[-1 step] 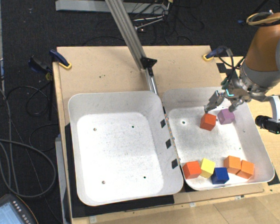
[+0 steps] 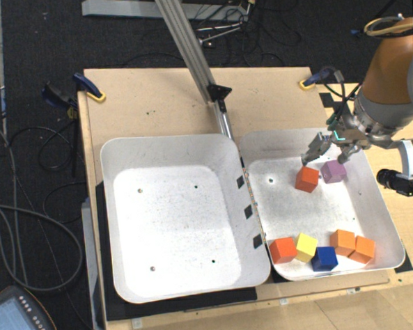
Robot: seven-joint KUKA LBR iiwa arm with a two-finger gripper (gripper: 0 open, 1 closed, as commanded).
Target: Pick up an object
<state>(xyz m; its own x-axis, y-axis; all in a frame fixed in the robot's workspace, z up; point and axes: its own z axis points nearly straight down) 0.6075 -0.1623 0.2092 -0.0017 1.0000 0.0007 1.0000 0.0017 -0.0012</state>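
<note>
My gripper (image 2: 324, 156) hangs over the far part of the right bin (image 2: 380, 206), its two fingers spread open with nothing between them. Just below the left fingertip lies a red-orange cube (image 2: 306, 179). A purple cube (image 2: 333, 172) sits beside it, under the right fingertip. Whether the fingertips touch the cubes I cannot tell. Along the bin's near edge lie an orange cube (image 2: 283, 249), a yellow cube (image 2: 306, 246), a blue cube (image 2: 324, 258) and two more orange cubes (image 2: 344, 240) (image 2: 364, 249).
The left bin (image 2: 118, 201) stands next to the right one on the wooden bench. A slanted metal rod (image 2: 192, 50) ends at the bins' far junction. Clamps sit at the bench's far corners (image 2: 86, 86) (image 2: 320, 77).
</note>
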